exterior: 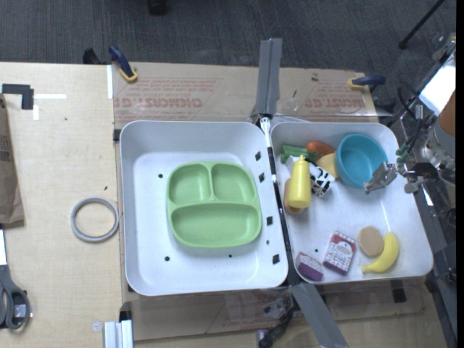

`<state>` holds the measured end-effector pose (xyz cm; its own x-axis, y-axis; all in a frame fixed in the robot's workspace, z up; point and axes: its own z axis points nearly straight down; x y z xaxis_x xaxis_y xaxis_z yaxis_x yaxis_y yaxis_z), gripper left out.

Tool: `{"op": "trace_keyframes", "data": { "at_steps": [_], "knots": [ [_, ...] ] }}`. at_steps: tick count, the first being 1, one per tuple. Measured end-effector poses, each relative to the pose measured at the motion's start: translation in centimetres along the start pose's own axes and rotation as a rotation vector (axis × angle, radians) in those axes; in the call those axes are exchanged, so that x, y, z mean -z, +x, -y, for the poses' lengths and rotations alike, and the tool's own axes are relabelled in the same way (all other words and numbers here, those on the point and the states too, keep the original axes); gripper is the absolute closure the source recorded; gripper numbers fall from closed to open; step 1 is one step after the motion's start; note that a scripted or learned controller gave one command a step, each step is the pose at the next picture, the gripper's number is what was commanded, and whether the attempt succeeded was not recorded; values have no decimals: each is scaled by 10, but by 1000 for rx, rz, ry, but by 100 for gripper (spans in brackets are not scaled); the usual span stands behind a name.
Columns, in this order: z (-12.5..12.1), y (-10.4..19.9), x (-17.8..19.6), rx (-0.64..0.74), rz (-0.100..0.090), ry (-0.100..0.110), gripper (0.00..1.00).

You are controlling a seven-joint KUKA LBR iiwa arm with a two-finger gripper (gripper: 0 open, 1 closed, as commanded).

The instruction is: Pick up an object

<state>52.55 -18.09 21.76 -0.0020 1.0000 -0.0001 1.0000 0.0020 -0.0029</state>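
The right bin (406, 216) holds a blue bowl (360, 158), a yellow bottle (298, 185), a banana (384, 254), a tan round piece (371, 241), a red packet (339, 252), a purple piece (310, 268), a black-and-white toy (320, 181), an orange carrot (317, 148) and a green piece (293, 151). My gripper (395, 181) hangs over the right side of this bin, just right of the blue bowl. Its fingers are spread apart with nothing between them. One fingertip (378, 180) lies close to the bowl's lower right rim.
The left bin (138, 216) holds a green divided plate (214, 204). On the bench to the left lie a grey ring (95, 218), scissors (13, 304) and a brown bag (9, 172). A grey post (269, 78) stands behind the bins.
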Motion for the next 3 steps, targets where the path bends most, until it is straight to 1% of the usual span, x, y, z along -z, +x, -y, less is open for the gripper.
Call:
{"op": "trace_keyframes", "data": {
  "at_steps": [1, 2, 3],
  "knots": [
    [-36, 6, -126, -414, -1, 0, 0],
    [-80, -7, -100, -227, -3, 66, 0],
    [-128, 32, -125, 48, 2, -2, 0]
  ]
}}
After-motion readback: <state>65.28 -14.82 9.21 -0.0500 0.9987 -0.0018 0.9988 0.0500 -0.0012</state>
